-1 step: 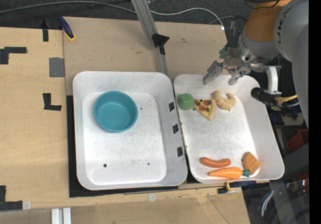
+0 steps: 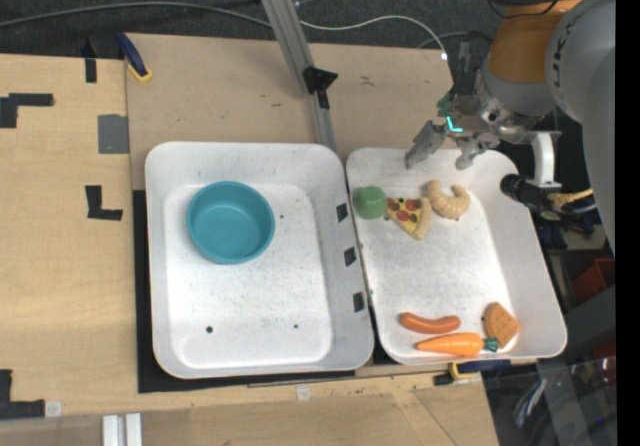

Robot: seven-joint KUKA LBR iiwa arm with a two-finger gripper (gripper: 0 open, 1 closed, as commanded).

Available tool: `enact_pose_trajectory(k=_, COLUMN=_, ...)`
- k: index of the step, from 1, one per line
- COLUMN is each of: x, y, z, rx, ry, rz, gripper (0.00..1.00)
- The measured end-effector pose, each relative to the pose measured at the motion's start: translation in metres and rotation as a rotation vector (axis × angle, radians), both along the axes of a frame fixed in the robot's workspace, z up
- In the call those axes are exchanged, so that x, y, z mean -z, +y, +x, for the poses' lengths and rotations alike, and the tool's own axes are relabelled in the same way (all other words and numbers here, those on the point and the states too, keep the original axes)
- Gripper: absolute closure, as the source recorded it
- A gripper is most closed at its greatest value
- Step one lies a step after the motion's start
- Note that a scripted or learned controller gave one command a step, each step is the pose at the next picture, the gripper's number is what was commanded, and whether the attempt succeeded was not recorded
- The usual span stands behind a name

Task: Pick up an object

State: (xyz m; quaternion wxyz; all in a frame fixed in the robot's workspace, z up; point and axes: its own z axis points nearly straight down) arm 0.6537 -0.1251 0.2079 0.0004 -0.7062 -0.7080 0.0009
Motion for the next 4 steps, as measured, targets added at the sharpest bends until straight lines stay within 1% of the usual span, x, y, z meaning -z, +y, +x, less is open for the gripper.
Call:
enact_pose_trajectory(k=1, x=0.054, y=0.011, z=-0.002, rx=0.001, ry=0.005, rz=0.001, gripper=0.0)
enact_pose_trajectory(k=2, x=0.112, y=0.011, z=0.003, rx=0.0, ry=-0.008, rz=-0.003, gripper=0.0)
enact_pose_trajectory(k=3, x=0.117, y=0.012, z=0.004, rx=-0.001, ry=-0.006, rz=-0.002, gripper=0.0)
enact_pose_trajectory(k=4, x=0.107, y=0.013, z=0.004, rx=-0.003, ry=-0.006, rz=-0.002, gripper=1.0)
